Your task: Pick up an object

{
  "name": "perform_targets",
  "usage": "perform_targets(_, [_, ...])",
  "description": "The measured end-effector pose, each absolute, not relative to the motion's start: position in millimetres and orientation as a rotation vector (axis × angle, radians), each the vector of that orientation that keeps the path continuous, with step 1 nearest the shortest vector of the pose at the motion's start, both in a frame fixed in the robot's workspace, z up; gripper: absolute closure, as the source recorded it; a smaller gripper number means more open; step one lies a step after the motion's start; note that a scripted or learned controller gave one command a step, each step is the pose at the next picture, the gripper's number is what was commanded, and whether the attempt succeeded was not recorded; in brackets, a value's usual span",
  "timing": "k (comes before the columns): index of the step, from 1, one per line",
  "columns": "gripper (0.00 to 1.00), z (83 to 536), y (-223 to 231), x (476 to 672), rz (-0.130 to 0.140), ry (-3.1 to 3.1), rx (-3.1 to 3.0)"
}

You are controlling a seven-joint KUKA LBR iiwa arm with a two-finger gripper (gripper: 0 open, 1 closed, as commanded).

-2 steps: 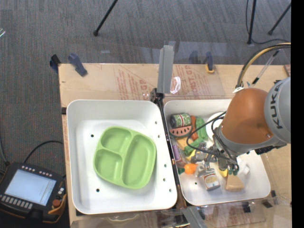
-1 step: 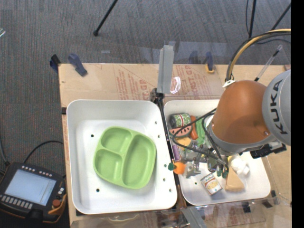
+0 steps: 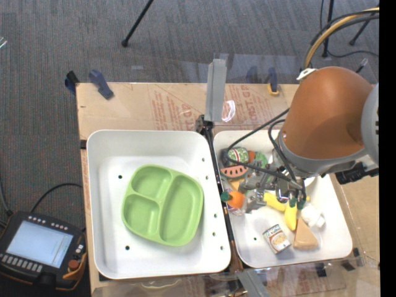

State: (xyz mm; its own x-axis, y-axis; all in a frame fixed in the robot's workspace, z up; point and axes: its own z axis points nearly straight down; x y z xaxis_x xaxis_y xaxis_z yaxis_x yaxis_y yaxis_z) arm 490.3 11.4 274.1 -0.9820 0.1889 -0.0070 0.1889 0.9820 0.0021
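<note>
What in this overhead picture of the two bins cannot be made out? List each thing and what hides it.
- Hand: in the camera view the arm's orange band hangs over it, so its grip is unclear.
- Right bin: its upper right part lies under the arm.
- Toys beneath the hand: the banana and watermelon slice are partly covered.
- Small can: label too small to read.

Toys (image 3: 272, 218) crowding right bin (image 3: 337, 243)

Red printing runs across the cardboard sheet (image 3: 162, 106) behind the bins, too blurred to read.
</note>
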Motion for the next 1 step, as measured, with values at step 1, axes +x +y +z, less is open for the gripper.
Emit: perform_targets(1, [1.0,99.6,-97.9,497.6,-0.001,3.122,0.45])
